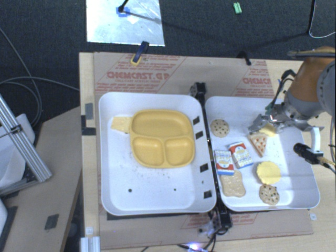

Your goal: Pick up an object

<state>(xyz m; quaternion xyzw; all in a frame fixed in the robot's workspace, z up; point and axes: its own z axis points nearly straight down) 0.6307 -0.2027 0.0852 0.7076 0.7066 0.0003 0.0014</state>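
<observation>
**Gripper low over the right bin's far corner**

The gripper (269, 121) sits down in the right bin (304, 193), and whether it is open or closed cannot be told from here. Just beside it lies a pizza slice (258, 143), a flat wedge, long axis running toward the near rim, tip pointing down-right. Nearby: two small cartons (232, 157), a chip-studded round cookie (220, 127), a smooth yellow disc (268, 172). Over in the left bin (115, 193), a glossy yellow divided plate (160, 138).
</observation>
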